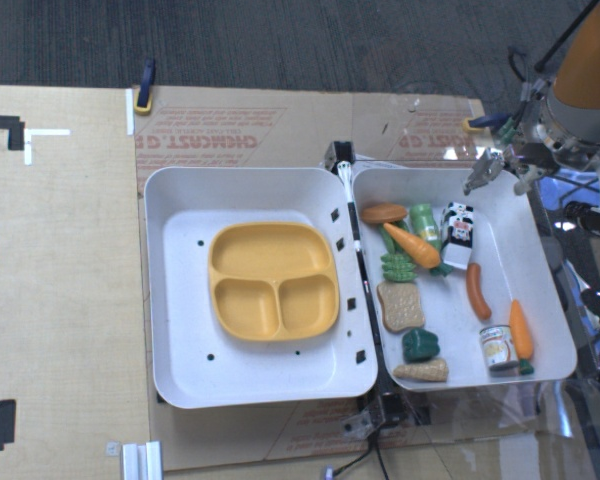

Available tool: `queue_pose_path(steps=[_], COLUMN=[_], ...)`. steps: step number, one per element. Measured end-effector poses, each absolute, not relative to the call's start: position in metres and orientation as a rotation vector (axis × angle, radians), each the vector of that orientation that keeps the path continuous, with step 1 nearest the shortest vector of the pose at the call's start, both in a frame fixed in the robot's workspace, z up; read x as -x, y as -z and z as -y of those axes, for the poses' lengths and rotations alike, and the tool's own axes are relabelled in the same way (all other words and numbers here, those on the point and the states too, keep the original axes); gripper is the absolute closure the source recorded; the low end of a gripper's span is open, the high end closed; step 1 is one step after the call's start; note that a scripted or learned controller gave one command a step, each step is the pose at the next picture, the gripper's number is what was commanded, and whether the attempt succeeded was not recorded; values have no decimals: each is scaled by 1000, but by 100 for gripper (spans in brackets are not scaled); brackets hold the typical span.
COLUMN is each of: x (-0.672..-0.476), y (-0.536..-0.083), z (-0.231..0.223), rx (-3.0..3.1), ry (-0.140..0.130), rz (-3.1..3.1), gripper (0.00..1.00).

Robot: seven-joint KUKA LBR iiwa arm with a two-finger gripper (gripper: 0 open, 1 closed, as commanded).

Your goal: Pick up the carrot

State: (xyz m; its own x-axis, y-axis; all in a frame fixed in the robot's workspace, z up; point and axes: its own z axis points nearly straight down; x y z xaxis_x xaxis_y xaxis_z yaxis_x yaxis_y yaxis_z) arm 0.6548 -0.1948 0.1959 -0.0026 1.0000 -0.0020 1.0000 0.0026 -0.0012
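Note:
Two orange carrots lie in the right bin (546,268). The larger carrot (413,245) lies slantwise near the bin's left side, its green top (398,266) pointing to the front. A slimmer carrot (521,329) lies by the right wall, beside a small can (496,348). My gripper (503,175) hangs over the bin's far right corner, well away from both carrots. It is open, with nothing between its fingers.
The right bin also holds a brown bun (384,212), a green bottle (424,222), a milk carton (460,230), a sausage (477,290), a bread slice (401,306) and broccoli (420,344). A yellow divided plate (274,279) sits in the left bin (170,268).

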Motion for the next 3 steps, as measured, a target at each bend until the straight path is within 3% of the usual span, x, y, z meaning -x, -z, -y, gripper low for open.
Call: queue_pose_path(steps=[1,2,3], x=[-618,-560,-525], y=[-100,-94,-91], z=[132,97,100], rx=[-2186,-2265,-2734], ry=[1,4,6], rz=[-2253,-2178,-1557], gripper=[0,0,0])
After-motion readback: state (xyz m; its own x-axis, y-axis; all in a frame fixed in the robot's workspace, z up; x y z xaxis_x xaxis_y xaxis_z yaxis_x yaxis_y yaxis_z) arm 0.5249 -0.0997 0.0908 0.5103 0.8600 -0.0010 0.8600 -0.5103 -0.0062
